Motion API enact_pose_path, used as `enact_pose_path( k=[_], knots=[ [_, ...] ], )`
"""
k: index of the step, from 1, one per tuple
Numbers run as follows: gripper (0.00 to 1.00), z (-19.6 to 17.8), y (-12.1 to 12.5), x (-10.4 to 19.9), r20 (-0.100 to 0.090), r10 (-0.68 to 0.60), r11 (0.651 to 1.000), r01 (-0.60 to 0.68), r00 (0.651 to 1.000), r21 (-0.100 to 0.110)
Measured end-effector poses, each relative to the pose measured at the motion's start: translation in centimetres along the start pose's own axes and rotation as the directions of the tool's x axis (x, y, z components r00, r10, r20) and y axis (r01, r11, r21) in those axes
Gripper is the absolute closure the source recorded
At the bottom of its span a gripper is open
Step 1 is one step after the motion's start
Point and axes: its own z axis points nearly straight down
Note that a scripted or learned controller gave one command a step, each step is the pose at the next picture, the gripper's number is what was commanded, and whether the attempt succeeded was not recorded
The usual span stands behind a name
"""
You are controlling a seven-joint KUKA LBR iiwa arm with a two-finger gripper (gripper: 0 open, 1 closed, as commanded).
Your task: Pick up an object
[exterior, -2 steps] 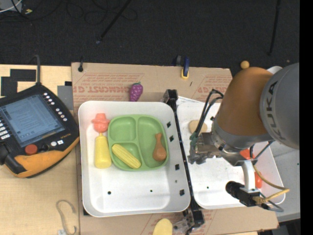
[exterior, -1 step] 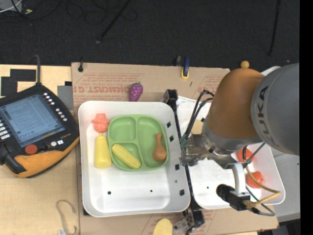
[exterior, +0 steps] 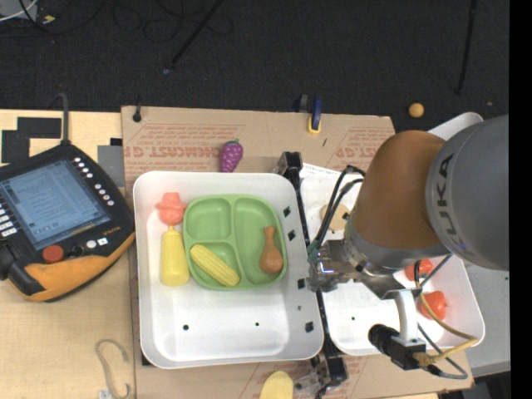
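Note:
The left white bin [exterior: 216, 339] holds a green divided plate [exterior: 218, 220]. On the plate lie a yellow corn cob [exterior: 214, 265] and a brown drumstick [exterior: 271, 252]. Beside the plate, a yellow bottle [exterior: 173, 257] lies with a pink-red toy [exterior: 170, 209] at its top end. In the right bin [exterior: 357, 331] an orange-red toy [exterior: 433, 304] rests near the right wall, and a red piece [exterior: 423, 266] peeks out from under the arm. My gripper [exterior: 320, 271] hangs low over the right bin's left wall, by the divider, largely covered by the wrist.
A purple grape bunch [exterior: 230, 155] lies on the cardboard behind the left bin. A yellow toy [exterior: 277, 385] sits in front of the bins. A teach pendant [exterior: 58, 214] rests on the bench at left. The bulky arm [exterior: 432, 202] covers most of the right bin.

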Motion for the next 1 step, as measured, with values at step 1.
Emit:
enact_pose_path(
  k=[1],
  knots=[
    [1.0,-1.42,0.47,-0.75,0.0,0.0,1.0,0.0,1.0,-0.002]
  ],
)
